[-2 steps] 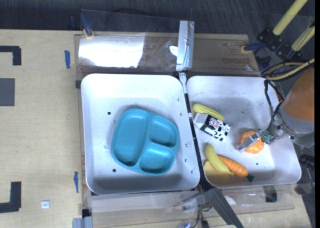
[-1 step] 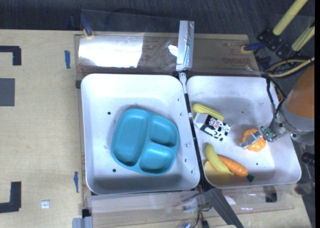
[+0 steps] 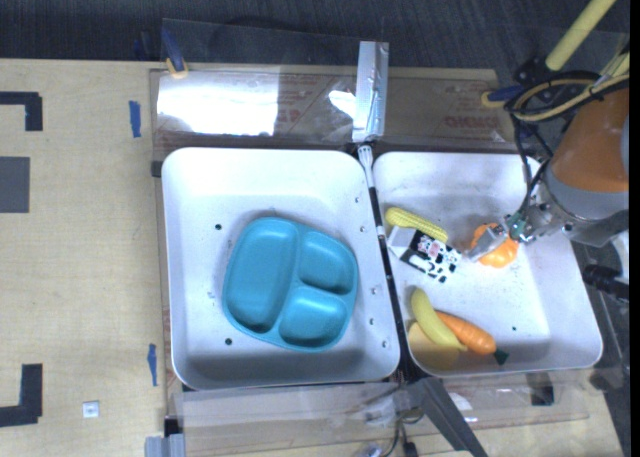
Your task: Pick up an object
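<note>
My gripper (image 3: pixel 517 227) hangs low over the right bin (image 3: pixel 570 345), near its right wall, with the orange-banded arm (image 3: pixel 592 160) behind it. Just to its lower left, touching or nearly touching the tip, lies a small orange object (image 3: pixel 497 251). Further left are a yellow corn cob (image 3: pixel 414 222) and a black-and-white spotted piece (image 3: pixel 432 255). At the bin's front left a banana (image 3: pixel 430 316) and a carrot (image 3: pixel 470 331) lie together on a pale yellow item (image 3: pixel 425 349).
The left bin (image 3: pixel 190 205) holds a blue divided plate (image 3: pixel 290 283). A ridge (image 3: pixel 375 235) separates the two bins. Yellow and black cables (image 3: pixel 545 85) run behind the right bin. Bare bin floor shows at the right bin's back left and front right.
</note>
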You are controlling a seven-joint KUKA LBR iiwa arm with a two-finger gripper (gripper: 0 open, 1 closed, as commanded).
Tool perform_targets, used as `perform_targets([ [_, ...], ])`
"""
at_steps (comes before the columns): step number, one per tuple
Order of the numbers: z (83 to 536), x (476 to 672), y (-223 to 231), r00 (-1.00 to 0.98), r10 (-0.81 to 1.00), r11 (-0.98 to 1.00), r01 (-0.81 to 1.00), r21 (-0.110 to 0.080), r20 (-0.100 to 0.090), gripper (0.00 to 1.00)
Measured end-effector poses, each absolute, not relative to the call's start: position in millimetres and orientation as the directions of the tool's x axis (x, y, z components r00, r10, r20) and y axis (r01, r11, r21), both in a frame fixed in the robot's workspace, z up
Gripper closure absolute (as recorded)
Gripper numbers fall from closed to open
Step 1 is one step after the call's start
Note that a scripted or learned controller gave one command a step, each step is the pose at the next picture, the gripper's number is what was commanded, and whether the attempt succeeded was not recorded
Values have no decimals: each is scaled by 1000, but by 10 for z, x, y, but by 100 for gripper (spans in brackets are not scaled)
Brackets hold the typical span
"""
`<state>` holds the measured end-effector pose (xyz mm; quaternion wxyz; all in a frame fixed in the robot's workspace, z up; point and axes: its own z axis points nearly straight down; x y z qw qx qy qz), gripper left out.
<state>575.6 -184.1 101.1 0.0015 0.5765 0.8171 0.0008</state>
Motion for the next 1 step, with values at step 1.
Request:
perform_targets([
  [1, 2102, 6168, -1259, -526, 850, 526, 850, 9, -7, 100],
])
